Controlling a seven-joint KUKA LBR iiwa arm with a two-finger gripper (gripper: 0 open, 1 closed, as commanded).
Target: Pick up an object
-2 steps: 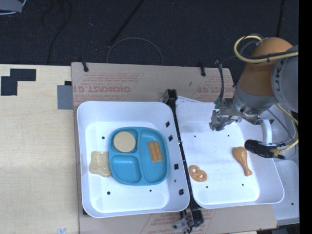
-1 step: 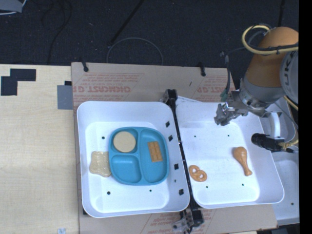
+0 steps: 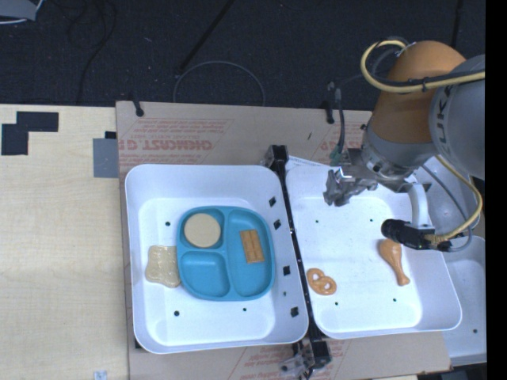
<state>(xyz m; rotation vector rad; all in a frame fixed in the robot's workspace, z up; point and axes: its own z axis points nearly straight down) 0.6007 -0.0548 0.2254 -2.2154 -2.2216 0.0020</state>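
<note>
My gripper (image 3: pixel 341 190) hangs over the back left part of the right bin (image 3: pixel 444 323), with nothing seen in it. A tan toy drumstick (image 3: pixel 394 260) lies at the right side of that bin, well to the right of and nearer than the gripper. Near the bin's front left lies a small orange pretzel (image 3: pixel 321 282). In the left bin (image 3: pixel 150 188) a blue divided plate (image 3: pixel 210 279) holds a round beige cracker (image 3: pixel 201 229) and a rectangular brown biscuit (image 3: pixel 253 246). A pale piece of toast (image 3: pixel 162 265) rests against the plate's left edge.
A black divider (image 3: pixel 289 236) runs between the two bins. The bins sit on a cardboard sheet (image 3: pixel 198 137) on the pale bench. The arm's orange band (image 3: pixel 416 77) and grey wrist stand above the right bin's back right corner.
</note>
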